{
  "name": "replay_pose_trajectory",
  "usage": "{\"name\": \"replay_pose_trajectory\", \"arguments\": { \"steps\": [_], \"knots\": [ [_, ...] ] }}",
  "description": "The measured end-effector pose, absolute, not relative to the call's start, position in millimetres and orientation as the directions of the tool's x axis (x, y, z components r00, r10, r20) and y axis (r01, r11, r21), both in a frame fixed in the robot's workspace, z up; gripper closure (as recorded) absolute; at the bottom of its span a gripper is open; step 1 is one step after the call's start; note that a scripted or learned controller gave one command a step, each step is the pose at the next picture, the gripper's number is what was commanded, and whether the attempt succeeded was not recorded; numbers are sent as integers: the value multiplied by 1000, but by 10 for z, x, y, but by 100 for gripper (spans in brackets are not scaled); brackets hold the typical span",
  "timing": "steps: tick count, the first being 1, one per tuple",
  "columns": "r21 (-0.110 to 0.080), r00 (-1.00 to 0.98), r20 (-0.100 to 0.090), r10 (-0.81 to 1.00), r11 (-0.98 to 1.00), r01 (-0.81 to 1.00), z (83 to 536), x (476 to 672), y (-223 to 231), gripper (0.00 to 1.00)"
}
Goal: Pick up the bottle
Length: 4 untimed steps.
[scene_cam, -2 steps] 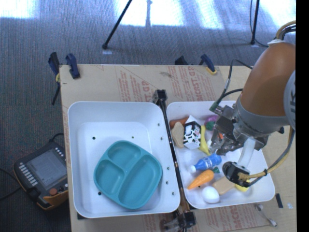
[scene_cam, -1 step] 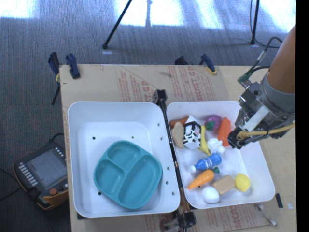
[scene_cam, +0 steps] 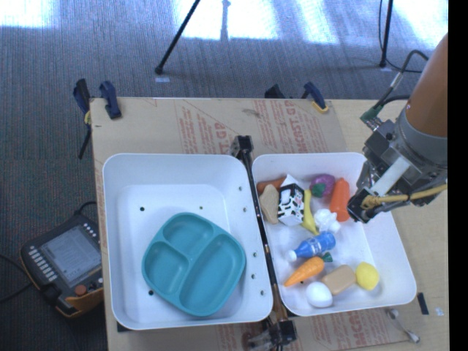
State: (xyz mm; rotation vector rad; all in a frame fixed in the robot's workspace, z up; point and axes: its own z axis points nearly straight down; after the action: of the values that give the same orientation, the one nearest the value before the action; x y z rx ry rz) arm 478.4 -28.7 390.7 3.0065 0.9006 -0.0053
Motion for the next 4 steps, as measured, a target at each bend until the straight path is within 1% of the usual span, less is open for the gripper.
{"name": "replay_pose_trajectory", "arguments": {
  "steps": [3,4],
  "knots": [
    [7,801,-8,599,-801,599,4168,4834,-248,100],
    [1,974,-2,225,-974,225,3961,4820,-935,100]
  ]
}}
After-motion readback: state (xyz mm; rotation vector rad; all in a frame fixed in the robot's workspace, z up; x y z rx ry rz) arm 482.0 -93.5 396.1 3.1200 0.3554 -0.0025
